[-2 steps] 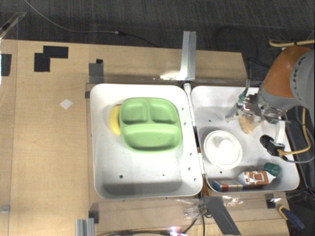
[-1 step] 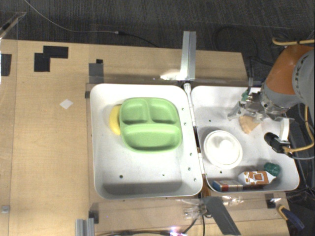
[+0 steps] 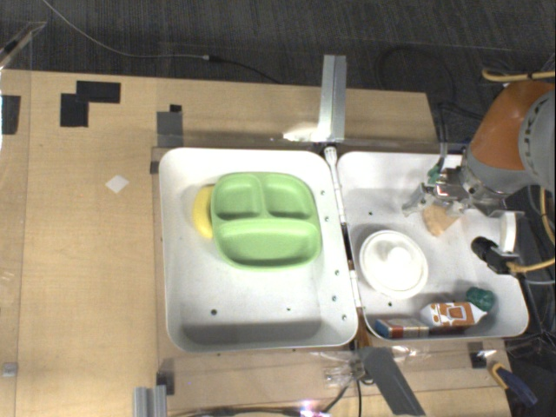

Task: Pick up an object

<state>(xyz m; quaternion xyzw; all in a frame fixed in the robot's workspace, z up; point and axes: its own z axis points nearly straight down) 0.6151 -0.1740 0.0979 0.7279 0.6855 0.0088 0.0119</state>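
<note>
Camera view: looks down at a slant on two shallow white bins side by side on a wooden bench.
Arm: grey with an orange band (image 3: 502, 133), reaching in from the right over the upper part of the right bin (image 3: 382, 168).
Gripper (image 3: 446, 191): low over the right bin's upper right area; whether it is clenched or released cannot be told.
Tan object (image 3: 440, 222): small pale piece lying just below the gripper, close to it; contact cannot be told.
White bowl (image 3: 393, 260): round, upright, in the middle of the right bin.
Small carton (image 3: 451, 314): brown and white, lying on its side near the bin's lower edge.
Green object (image 3: 480, 300): small, dark green, just right of the carton.
Marker (image 3: 401, 328): lying along the lower rim.
Left bin (image 3: 187, 311): holds a green divided plate (image 3: 263, 218).
Yellow object (image 3: 202, 213): partly under the plate's left edge.
</note>
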